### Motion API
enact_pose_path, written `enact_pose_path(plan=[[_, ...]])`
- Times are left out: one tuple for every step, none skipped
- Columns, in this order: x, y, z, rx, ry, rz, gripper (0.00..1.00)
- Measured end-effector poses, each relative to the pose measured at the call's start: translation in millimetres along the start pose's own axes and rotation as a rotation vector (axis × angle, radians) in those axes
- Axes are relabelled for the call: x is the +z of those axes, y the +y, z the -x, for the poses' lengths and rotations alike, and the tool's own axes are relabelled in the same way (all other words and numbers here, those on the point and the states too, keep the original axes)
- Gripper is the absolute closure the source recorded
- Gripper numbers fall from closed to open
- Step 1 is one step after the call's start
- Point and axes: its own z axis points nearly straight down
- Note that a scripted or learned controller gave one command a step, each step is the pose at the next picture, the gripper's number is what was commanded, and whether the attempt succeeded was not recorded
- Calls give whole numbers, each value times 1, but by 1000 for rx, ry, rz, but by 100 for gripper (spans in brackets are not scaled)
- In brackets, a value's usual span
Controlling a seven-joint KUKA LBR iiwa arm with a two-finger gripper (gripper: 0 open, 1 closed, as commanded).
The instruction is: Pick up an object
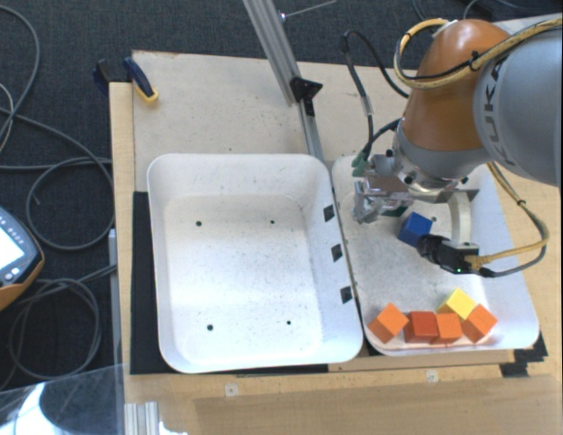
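the arm [480, 89] reaches in from the right and hangs over the upper part of the right bin [521, 320], its wrist low above the bin floor, which reads as a descent or hover for a grasp rather than a carry. the jaws [370, 205] sit near the bin's left wall, just under the wrist; whether they are apart or together cannot be told, since the wrist body hides most of them. a blue block [413, 227] lies on the bin floor just beside the jaws, to their right and slightly nearer the camera, partly tucked under the wrist; it does not look to be between them. it is likely the target, being the closest thing. the other blocks are pushed together along the bin's near edge, well apart from the jaws: an orange block [387, 323], a red block [423, 325], a yellow block [460, 303] and another orange one at the right end. they probably collect there because the bin floor slopes or earlier drops landed there. the left bin [172, 179] sits beside it on the counter [218, 98].
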Motion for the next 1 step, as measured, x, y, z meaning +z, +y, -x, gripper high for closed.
enact_pose_path(plan=[[6, -7, -50, 0, 0, 0, 100]])
